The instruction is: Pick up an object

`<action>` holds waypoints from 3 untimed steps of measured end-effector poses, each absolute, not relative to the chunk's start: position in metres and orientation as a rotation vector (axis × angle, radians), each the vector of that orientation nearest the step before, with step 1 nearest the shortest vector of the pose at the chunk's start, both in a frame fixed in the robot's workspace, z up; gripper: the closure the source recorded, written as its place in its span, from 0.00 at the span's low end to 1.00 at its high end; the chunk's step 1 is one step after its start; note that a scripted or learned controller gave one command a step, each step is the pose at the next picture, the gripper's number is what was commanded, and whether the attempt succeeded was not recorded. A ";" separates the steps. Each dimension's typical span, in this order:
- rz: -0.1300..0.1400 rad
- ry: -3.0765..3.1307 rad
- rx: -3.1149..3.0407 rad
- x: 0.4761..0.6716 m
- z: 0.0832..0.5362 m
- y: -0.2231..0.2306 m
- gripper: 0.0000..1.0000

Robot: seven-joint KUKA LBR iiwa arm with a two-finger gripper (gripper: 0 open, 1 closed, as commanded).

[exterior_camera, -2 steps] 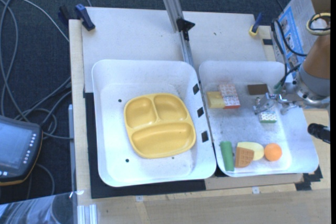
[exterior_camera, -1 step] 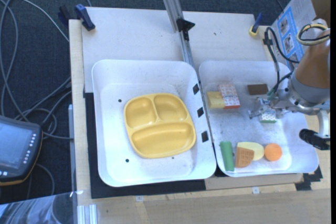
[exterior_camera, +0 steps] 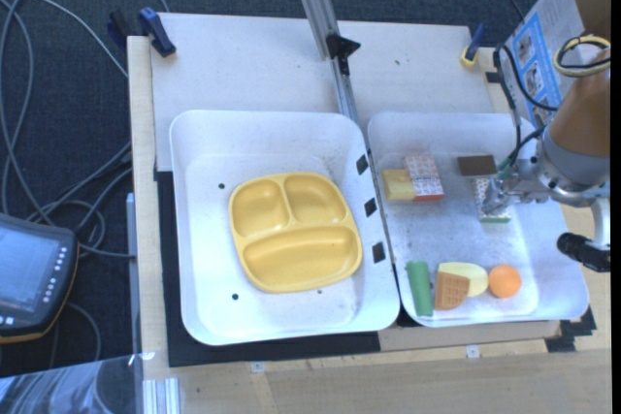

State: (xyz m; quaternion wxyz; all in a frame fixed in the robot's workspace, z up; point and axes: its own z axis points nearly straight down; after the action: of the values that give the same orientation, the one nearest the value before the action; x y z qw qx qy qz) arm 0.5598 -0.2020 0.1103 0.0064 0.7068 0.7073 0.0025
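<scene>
Bins are sitting side by side under my one overhead camera, and I am watching the arm [exterior_camera: 582, 126] reaching in from the right over the right bin [exterior_camera: 456, 242]. In the left bin [exterior_camera: 194, 208] a yellow divided plate [exterior_camera: 294, 231] is lying alone. In the right bin I am seeing a yellow block [exterior_camera: 397, 183] touching a red-and-white patterned box [exterior_camera: 425, 176], a brown block [exterior_camera: 475, 165] near the far wall, and along the near wall a green stick [exterior_camera: 418, 287], a wedge-shaped toy [exterior_camera: 460, 284] and an orange ball [exterior_camera: 504, 281].

Risk, as I am judging it: the gripper [exterior_camera: 495, 206] is hovering close to the bin's right side, over a small pale item with a green edge [exterior_camera: 494, 218] that looks thin and flat, so a descent could be scraping the bin floor or closing on nothing. Clutter along the near wall could also be getting nudged if the arm swings that way.

From this slant I cannot tell the gripper's state, nor whether it is touching that item.
</scene>
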 end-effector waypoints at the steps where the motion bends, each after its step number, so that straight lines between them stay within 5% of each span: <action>1: 0.004 2.217 2.216 0.552 0.168 -0.206 1.00; 3: 0.005 2.220 2.214 0.551 0.277 -0.201 1.00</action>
State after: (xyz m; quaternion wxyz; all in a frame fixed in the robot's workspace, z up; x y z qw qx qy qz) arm 0.5513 -0.2011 0.2773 0.0033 0.7062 0.7080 0.0016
